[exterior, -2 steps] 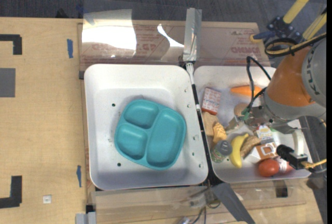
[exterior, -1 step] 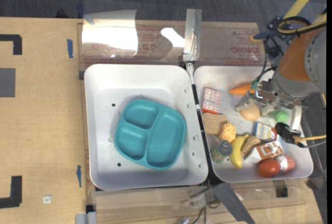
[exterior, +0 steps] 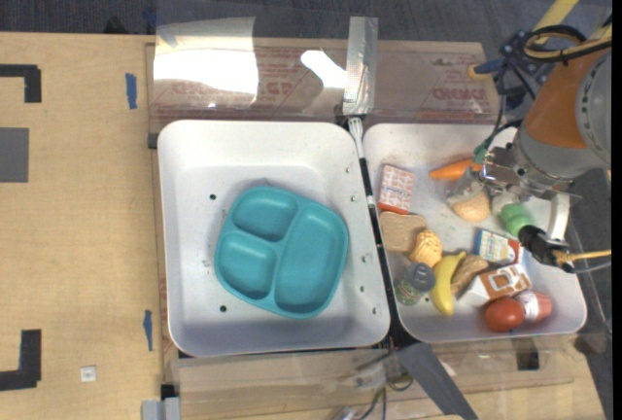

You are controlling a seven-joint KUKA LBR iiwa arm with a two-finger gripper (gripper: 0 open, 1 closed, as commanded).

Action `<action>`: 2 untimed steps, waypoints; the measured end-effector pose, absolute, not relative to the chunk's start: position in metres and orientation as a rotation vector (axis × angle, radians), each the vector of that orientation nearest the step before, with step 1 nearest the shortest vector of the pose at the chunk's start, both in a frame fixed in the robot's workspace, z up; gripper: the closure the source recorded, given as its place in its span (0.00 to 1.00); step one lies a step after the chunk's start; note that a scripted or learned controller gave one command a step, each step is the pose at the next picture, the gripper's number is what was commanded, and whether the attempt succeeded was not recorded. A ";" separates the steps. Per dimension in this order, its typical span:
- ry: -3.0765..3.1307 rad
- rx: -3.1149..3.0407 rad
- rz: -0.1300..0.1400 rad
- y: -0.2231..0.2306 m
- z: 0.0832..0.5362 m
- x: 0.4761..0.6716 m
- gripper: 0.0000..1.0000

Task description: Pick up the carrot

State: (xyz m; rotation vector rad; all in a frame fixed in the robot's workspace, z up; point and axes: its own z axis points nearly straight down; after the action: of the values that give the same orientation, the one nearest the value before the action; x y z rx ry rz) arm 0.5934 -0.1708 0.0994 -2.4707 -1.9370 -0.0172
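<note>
The carrot (exterior: 451, 170) lies in the right bin (exterior: 569, 319), near its far side, pointing left with its green top toward the arm (exterior: 569, 112). The jaws (exterior: 496, 173) sit just beside that green end, but whether they are released or clenched cannot be told from this slant. Near the carrot lie a small red-and-white packet (exterior: 396, 187) whose print is too small to read, a pale bun-like piece (exterior: 472, 206), a slice of bread (exterior: 397, 231), a banana (exterior: 445, 280), a tomato (exterior: 503, 314) and a small carton (exterior: 494, 245) with unreadable lettering. The left bin (exterior: 185, 214) holds a teal divided plate (exterior: 282, 251). Behind both bins on the bench (exterior: 68, 214), a cardboard flap (exterior: 452, 87) bears faint red writing, illegible here.
</note>
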 end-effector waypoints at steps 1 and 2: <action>-1.735 -2.625 -0.012 -0.095 0.090 0.572 1.00; -1.089 -2.952 -0.016 -0.092 0.090 0.529 1.00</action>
State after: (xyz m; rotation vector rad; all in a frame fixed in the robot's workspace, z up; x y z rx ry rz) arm 0.5289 -0.0923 0.0898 -2.9525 -1.0888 -0.0162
